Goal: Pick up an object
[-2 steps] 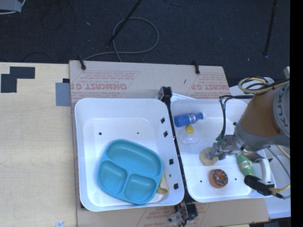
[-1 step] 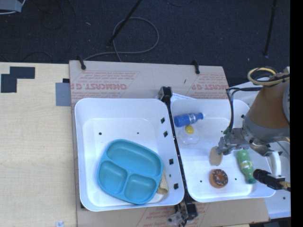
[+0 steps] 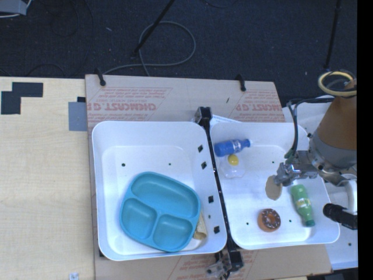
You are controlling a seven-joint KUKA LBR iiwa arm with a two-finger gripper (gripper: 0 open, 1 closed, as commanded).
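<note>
We see the gripper [image 3: 278,181] low over the right bin [image 3: 256,242], close to its right side. A tan piece [image 3: 272,188] hangs just at the tip, but we cannot tell if it is part of the gripper or an object, and we cannot tell if the fingers are apart or together.

The nearest objects are the green bottle [image 3: 302,203], which lies just right of the tip, along the right wall of the bin, and the brown donut [image 3: 269,220], which lies a little below the tip on the bin floor. Both are apart from the gripper. Further away, at the upper left of this bin, there is the blue bottle [image 3: 231,147] with a small yellow object [image 3: 233,160] just below it.

On the cardboard [image 3: 175,101] behind the bins we read printed red letters, upside down; they look like "CHEMCAST GP".

The arm [image 3: 338,127] comes in from the right, its orange part above the grey wrist, and bends down toward the bin.

The left bin [image 3: 111,156] holds a blue divided plate [image 3: 160,211] with three compartments.
</note>
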